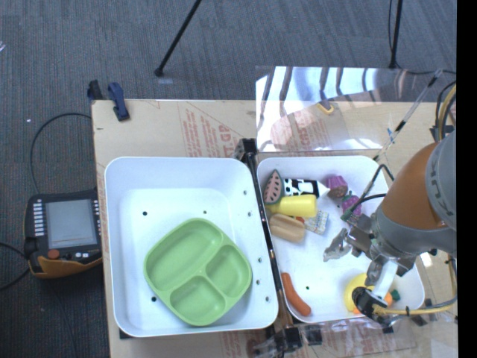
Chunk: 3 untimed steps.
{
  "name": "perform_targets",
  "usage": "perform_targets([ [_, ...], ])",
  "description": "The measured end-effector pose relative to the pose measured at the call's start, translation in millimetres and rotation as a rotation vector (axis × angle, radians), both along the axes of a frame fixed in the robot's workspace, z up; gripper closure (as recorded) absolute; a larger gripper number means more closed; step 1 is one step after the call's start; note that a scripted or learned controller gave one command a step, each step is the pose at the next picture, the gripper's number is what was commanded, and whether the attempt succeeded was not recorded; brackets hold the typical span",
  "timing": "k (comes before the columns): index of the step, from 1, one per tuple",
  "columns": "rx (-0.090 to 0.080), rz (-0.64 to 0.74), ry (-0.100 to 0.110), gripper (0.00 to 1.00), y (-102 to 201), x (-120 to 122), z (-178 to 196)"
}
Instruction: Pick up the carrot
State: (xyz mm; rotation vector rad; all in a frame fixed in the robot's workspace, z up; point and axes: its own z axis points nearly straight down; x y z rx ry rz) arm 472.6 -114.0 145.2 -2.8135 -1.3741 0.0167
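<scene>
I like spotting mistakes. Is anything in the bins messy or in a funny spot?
Nothing looks spilled or broken. The green tray sits crooked in the left bin. The toy food is bunched along the right bin's left side, and the carrot lies alone near the front, apart from the gripper.

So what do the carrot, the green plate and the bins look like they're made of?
The carrot looks like smooth toy plastic: uniform orange-red, slightly glossy, though it could be rubber. The green divided plate seems to be moulded plastic with a matte finish, given its even colour and rounded compartment ridges. Both white bins appear to be thin formed plastic, with soft rounded corners and light sheen.
</scene>
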Motion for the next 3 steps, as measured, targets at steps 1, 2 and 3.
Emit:
perform_targets([
  [1, -0.001, 0.156, -0.020, 0.00, -47.0, 6.0, -51.7],
  [2, -0.003, 0.257, -0.018, 0.00, -71.0, 5.0, 70.0],
  [3, 0.011, 0.754, -0.008, 0.00, -81.4, 1.2, -22.6],
])
